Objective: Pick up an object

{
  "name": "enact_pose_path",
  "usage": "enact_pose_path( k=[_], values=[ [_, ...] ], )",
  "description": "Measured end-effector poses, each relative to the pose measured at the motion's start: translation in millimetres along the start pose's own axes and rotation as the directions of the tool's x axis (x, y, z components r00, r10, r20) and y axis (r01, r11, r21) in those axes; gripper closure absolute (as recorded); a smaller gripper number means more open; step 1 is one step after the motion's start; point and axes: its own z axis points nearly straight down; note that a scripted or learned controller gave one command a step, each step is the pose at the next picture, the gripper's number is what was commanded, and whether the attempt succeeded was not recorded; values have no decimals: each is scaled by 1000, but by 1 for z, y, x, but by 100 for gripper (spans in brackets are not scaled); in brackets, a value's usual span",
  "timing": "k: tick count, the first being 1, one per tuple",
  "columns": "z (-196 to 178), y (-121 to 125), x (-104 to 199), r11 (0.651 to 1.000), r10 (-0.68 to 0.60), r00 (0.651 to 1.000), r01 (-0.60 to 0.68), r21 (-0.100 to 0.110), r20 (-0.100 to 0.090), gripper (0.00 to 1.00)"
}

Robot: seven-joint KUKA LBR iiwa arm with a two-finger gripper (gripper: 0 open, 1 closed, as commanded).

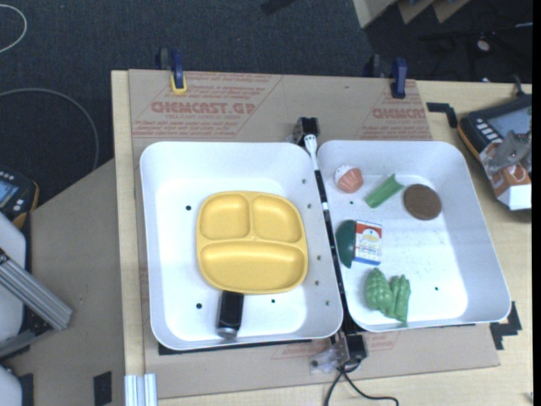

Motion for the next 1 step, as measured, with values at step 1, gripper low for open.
enact_pose_path(
  k=[1],
  values=[
    [-168, -1, 52, 999, -7, 1000, 8, -35, 11, 100]
  ],
)
